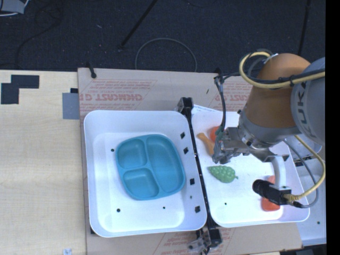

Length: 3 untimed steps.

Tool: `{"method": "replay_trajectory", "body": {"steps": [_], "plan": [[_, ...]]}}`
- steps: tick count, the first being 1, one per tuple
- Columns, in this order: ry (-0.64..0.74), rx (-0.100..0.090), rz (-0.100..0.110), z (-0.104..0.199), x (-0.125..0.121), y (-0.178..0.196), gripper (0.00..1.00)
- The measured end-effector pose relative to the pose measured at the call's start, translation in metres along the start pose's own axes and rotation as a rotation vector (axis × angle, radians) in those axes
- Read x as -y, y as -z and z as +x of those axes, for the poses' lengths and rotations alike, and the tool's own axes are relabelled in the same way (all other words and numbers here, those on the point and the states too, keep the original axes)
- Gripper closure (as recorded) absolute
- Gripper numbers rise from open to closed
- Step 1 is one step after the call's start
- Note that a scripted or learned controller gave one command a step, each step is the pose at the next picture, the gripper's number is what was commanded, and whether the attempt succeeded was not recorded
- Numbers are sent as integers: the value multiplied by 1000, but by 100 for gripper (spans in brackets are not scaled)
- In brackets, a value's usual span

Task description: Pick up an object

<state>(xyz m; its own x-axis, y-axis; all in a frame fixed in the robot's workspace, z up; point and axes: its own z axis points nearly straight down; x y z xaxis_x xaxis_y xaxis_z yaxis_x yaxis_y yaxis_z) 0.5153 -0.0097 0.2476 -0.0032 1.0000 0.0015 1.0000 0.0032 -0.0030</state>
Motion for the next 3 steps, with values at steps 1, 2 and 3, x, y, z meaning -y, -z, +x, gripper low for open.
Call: {"method": "replay_trajectory", "body": {"steps": [1,2,3], "plan": [[0,0,1,57,-21,-14,100],[0,0,0,105,-50,-17,100],[-3,2,0,118,-56,-21,100]]}}
